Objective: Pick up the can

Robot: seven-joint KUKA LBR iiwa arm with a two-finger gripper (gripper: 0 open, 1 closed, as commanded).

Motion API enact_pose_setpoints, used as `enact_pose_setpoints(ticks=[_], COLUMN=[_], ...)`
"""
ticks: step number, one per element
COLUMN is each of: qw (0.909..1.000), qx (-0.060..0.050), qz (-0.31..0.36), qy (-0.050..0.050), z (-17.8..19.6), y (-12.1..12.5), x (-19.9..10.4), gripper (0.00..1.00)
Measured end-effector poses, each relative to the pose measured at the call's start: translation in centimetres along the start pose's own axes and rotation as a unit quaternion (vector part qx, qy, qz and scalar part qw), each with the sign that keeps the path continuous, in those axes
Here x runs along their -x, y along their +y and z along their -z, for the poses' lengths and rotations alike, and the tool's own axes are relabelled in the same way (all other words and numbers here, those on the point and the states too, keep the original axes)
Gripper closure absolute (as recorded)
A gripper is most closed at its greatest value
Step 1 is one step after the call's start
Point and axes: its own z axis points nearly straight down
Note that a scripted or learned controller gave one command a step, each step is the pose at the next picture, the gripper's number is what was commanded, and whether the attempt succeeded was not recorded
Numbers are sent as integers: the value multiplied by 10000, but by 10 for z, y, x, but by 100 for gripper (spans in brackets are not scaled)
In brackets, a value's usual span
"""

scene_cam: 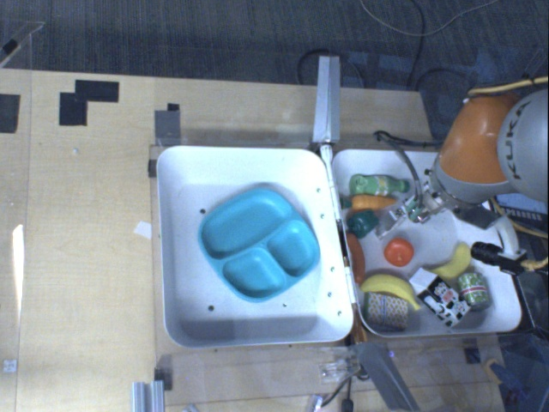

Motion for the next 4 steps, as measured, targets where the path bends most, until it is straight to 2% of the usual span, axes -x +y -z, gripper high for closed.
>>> enact_pose_setpoints(ticks=[1,2,3,4], qw=[9885,9863,9676,9674], qx=[-142,-37,-25,-14], qz=[-1503,-1650,-2523,-2533], qy=[78,15,9,5], z=[-6,-3,-1,0], y=[43,27,12,-19], x=[67,42,6,-23], gripper=[0,0,0,0])
